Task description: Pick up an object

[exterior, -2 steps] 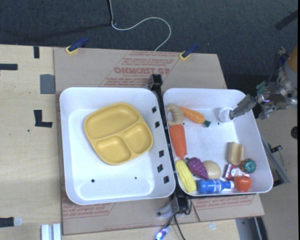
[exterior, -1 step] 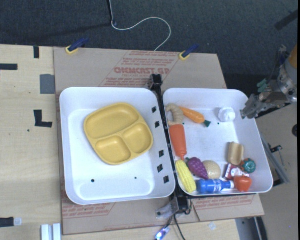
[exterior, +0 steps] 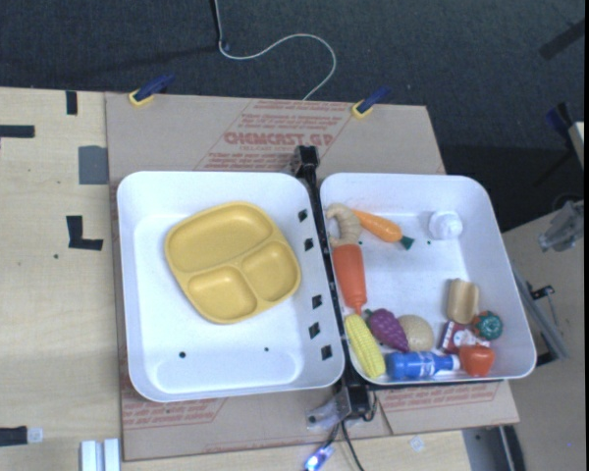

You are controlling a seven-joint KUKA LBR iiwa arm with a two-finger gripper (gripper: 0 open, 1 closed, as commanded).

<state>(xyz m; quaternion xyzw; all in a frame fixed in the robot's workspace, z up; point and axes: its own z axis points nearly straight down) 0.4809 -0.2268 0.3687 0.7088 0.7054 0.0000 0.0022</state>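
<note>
— While you count, start from the yellow tray [exterior: 234, 261]: what sits where?

— Two white bins. The left bin [exterior: 147, 351] holds that one three-compartment tray. The right bin [exterior: 491, 224], beside the tray, holds about ten toys: two carrots, a long orange one [exterior: 350, 275] nearest the tray and a smaller one [exterior: 379, 227] beyond it, one corn cob [exterior: 364, 345], one purple grape bunch [exterior: 386, 328], one blue bottle [exterior: 421, 365].

— And the claw?

— I cannot tell its state.

Glossy yellow plastic tray [exterior: 234, 261], smooth white plastic bins [exterior: 137, 292], matt cardboard sheet [exterior: 275, 135]
</note>
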